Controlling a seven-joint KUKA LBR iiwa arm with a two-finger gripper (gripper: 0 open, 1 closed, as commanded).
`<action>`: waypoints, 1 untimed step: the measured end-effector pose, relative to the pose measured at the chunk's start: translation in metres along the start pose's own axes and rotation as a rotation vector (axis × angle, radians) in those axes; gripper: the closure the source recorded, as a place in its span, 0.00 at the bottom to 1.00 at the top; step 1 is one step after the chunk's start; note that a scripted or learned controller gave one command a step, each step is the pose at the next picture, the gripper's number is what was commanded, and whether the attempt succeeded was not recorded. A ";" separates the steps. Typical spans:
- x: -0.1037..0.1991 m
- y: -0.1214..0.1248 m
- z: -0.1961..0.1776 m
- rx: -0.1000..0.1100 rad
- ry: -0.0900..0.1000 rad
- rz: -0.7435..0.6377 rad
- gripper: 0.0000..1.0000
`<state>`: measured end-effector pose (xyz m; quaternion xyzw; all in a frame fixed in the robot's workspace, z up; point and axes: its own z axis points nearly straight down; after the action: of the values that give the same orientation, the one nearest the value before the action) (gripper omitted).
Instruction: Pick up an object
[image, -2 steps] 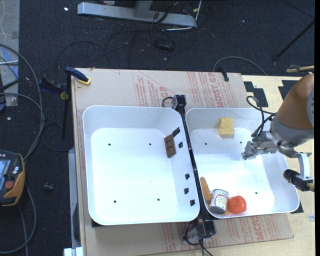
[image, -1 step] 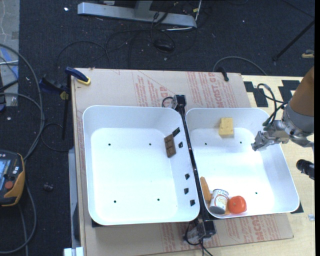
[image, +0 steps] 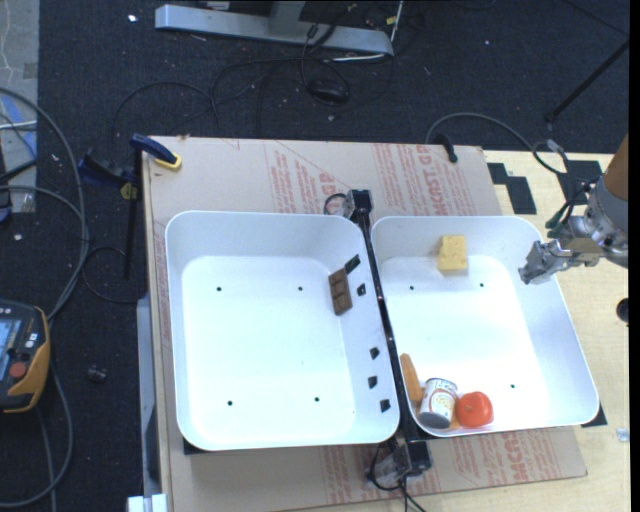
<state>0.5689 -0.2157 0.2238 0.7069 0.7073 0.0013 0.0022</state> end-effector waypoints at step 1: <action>0.000 0.001 -0.034 0.002 0.000 0.000 1.00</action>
<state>0.5695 -0.2158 0.2577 0.7070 0.7072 0.0006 0.0012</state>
